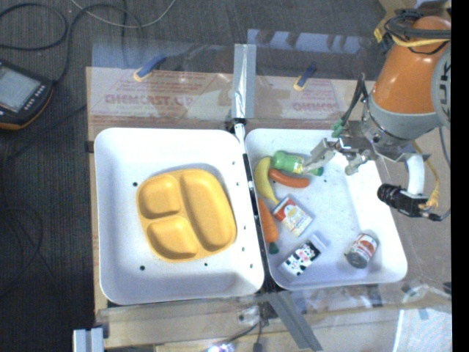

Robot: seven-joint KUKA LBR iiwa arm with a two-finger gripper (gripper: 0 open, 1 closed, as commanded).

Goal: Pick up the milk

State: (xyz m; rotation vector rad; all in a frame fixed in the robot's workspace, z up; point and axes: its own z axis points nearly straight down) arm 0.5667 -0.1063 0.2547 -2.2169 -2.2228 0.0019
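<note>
One milk carton [301,257] at right bin's near edge, well apart from spread, unladen pincer [335,159]

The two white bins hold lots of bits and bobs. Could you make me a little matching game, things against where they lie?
Things:
1. yellow tray
2. milk carton
3. tin can
4. green bottle

Places:
A. right bin, top, by the gripper
B. left bin, middle
C. right bin, bottom right
D. right bin, bottom, left of the can

Pairs: 1-B, 2-D, 3-C, 4-A
</note>
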